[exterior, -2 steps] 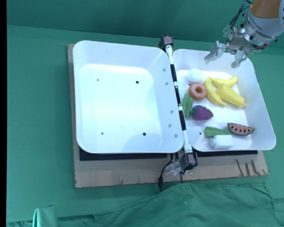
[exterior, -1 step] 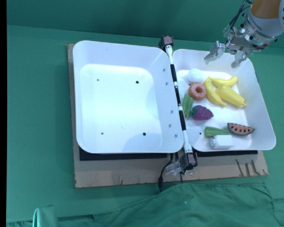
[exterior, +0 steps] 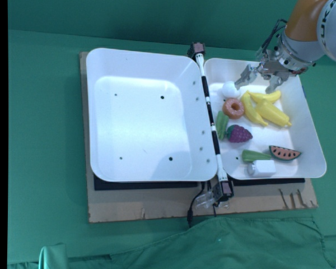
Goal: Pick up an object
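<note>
The grey two-finger gripper hangs over the far part of the right shallow white plastic bin, fingers spread apart with nothing between them. The yellow plastic bananas lie just beneath, beside an orange ring doughnut.

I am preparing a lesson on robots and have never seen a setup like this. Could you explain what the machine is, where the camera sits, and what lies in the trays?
One camera looks down from above at a slant. The grey and orange robot arm reaches in from the right; its gripper hangs open over the right bin, holding nothing. That bin holds toy food: bananas, a doughnut, a white ball, grapes, a watermelon slice. The left bin lies beside it.
</note>
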`<state>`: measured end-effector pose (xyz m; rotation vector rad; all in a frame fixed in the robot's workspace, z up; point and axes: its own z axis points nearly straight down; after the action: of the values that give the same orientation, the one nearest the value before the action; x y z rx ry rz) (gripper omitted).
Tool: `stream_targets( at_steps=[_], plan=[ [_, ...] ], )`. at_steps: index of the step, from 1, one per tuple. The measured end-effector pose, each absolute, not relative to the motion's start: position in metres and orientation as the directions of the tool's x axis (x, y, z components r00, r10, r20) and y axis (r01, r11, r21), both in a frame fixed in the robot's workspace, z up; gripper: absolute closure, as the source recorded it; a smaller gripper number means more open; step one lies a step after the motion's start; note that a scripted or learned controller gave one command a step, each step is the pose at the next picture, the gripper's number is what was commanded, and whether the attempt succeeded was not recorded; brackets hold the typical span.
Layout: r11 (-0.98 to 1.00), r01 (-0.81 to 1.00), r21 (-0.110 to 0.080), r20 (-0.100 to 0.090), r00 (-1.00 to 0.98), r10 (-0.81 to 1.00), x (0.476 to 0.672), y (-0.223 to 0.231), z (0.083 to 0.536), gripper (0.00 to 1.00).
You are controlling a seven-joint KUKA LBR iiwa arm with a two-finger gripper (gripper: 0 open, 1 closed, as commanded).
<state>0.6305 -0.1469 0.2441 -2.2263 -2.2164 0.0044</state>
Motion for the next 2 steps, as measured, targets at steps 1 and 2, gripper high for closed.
stream_targets(
  at_steps=[1, 2],
  plan=[
    [-0.003, 1.000, 0.021, -0.008, 0.003, 1.000, 0.6309, -0.1537, 0.2090, 0.00],
    [-0.002, 1.000, 0.024, -0.009, 0.002, 1.000, 0.6330, -0.1544, 0.2039, 0.00]
  ],
)
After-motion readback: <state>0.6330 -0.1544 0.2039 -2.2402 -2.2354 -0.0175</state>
